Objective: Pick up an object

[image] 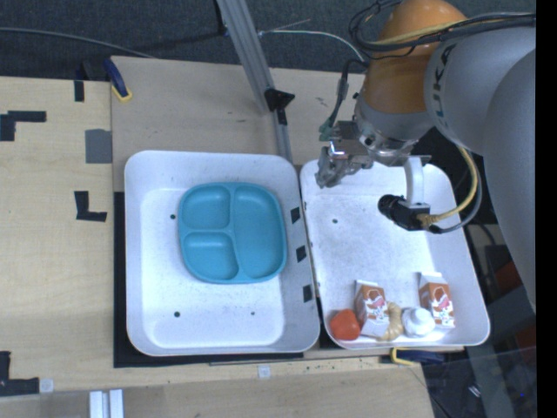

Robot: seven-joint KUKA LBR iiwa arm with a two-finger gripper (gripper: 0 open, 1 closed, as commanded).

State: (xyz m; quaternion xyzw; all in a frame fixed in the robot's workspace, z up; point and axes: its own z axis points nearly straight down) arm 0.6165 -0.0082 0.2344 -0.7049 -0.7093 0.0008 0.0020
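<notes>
Camera view, from above at a slant.

Hard to make out: the claw (331, 171) is small and dark at the far left corner of the right bin (383, 251); whether it is open or closed cannot be told, and nothing can be seen gripped in it. A pale lumpy item (396, 320) between the cartons is too blurred to name. The arm (452, 68) is cut off at the right edge.

Count:
- Two white bins side by side on the table (52, 233).
- Left bin (148, 259): one blue divided plate (232, 232), three compartments, lying flat.
- Right bin, near edge: two small cartons, left carton (372, 307) and right carton (437, 300); one red-orange round object (345, 325) just beside the left carton; one white cap-like piece (421, 322) by the right carton.

Arm pose: reaching in from the right, orange band uppermost, wrist bent down over the right bin's far end, well apart from the clustered items.
</notes>
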